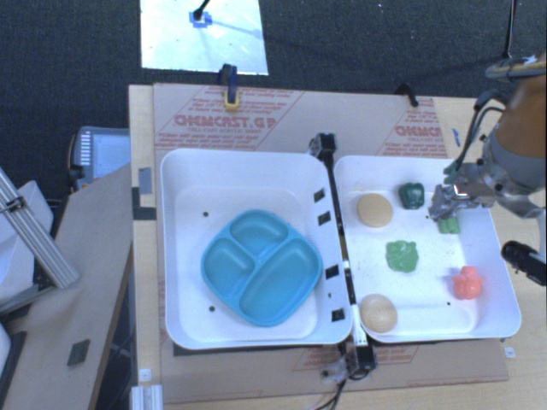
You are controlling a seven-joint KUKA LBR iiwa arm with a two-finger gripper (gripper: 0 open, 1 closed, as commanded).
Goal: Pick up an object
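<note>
Table (145, 229): bears two shallow white bins side by side on a printed cardboard sheet (256, 114).

Left bin (184, 178): holds one blue divided plate (261, 267) with three compartments, lying flat slightly below the bin's centre, turned at an angle to the bin walls.

Right bin (500, 319): holds six small items.
- Tan round piece (373, 209), upper left part of the bin, near the divider between the bins.
- Dark green piece (411, 195), just right of the tan round piece, near the far wall.
- Light green leafy piece (401, 255), middle of the bin, well apart from the others.
- Second tan round piece (378, 312), lower left corner, close to the near wall.
- Red-orange piece (466, 284), lower right part of the bin.
- Small light green piece (449, 224), upper right part, directly under the gripper and partly hidden by it.

Arm (521, 135): reaches in from the right, over the right bin's upper right corner.

Gripper (446, 205): low over the small light green piece. It is not possible to tell whether it stands open or closed, or whether it touches the piece beneath.

Beyond the table: a pale square sheet (202, 24) lies on dark floor.
</note>
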